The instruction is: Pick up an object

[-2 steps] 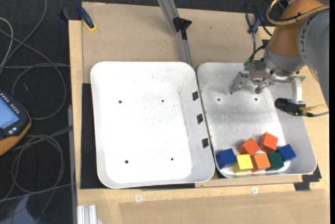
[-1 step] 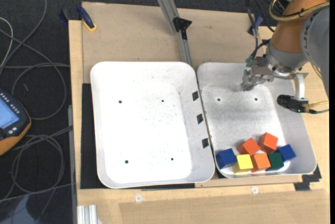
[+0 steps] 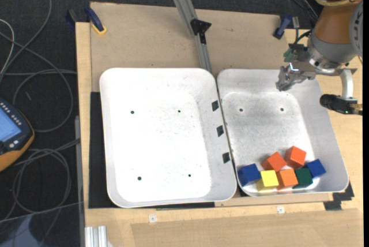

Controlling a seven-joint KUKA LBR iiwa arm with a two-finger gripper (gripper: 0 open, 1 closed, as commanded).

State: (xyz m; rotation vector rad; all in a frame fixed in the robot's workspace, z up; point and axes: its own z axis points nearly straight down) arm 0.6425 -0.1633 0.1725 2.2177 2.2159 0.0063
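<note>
In the camera view, two shallow white bins are seen side by side on the bench [image 3: 173,32]. In the near right corner of the right bin [image 3: 253,124] a cluster of small cubes is gathered, touching one another: a blue cube [image 3: 248,173] at the left, a yellow cube [image 3: 268,179], three orange cubes [image 3: 275,161], a green cube [image 3: 303,176] and a second blue cube [image 3: 315,168] at the right. The hand [image 3: 286,79] is held over the far right part of that bin, well apart from the cubes; whether it is open or closed cannot be told. Nothing is seen between it and the bin floor.
</note>
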